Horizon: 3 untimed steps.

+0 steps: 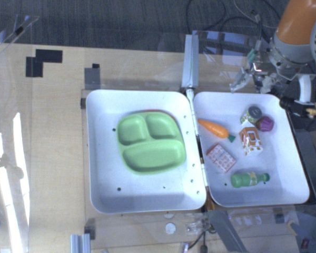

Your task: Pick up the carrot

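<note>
The arm (pixel 300 20) is reaching in over the far right corner of the bench (pixel 52 152), its orange band showing above the grey wrist, and the tool (pixel 251 74) is hanging just beyond the far rim of the right bin (pixel 300 188) — nothing is sitting between its fingers, though how far they are parted I cannot tell from this slant. The carrot (pixel 214 128) is lying well below and to the left of the tool, on the right bin's floor close to its left wall, orange body angled with the green stub pointing down-right. Directly below the tool, a small grey-capped item (pixel 253 113) and a purple piece (pixel 265 124) are sitting side by side, with an orange-and-white packet (pixel 250 140) just under them. Further down, a pink checkered block (pixel 221 157) is resting near the carrot's green end, apart from it, and a green bottle (pixel 248 179) is lying on its side near the bin's near edge. Far to the left of the tool — across the divider — the left bin (pixel 102 194) is holding a green compartment tray (pixel 150 142). Cables (pixel 221 20) are looping behind the tool.
</note>
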### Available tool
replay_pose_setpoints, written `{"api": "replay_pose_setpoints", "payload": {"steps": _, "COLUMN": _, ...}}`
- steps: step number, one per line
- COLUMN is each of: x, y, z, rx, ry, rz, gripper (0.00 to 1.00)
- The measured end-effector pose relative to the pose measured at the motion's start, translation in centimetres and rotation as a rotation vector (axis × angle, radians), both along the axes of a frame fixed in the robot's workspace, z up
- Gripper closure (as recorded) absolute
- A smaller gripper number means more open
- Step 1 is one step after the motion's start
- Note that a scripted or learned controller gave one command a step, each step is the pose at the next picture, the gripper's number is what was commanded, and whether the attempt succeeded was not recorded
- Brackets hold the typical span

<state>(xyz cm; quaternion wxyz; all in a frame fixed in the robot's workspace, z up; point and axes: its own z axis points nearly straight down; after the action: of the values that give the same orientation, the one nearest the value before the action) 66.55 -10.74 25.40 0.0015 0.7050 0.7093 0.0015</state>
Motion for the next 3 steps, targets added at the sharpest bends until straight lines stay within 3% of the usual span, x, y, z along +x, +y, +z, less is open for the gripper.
{"api": "replay_pose_setpoints", "payload": {"steps": 1, "x": -2.6, "y": 2.2, "z": -10.6, "rx": 0.000, "ry": 0.001, "rz": 0.179, "gripper": 0.00}}
{"api": "replay_pose_setpoints", "payload": {"steps": 2, "x": -5.7, "y": 1.1, "z": -16.5, "rx": -0.002, "ry": -0.003, "rz": 0.333, "gripper": 0.00}}
{"api": "replay_pose_setpoints", "payload": {"steps": 3, "x": -5.4, "y": 1.3, "z": -15.2, "rx": -0.002, "ry": -0.012, "rz": 0.335, "gripper": 1.00}}
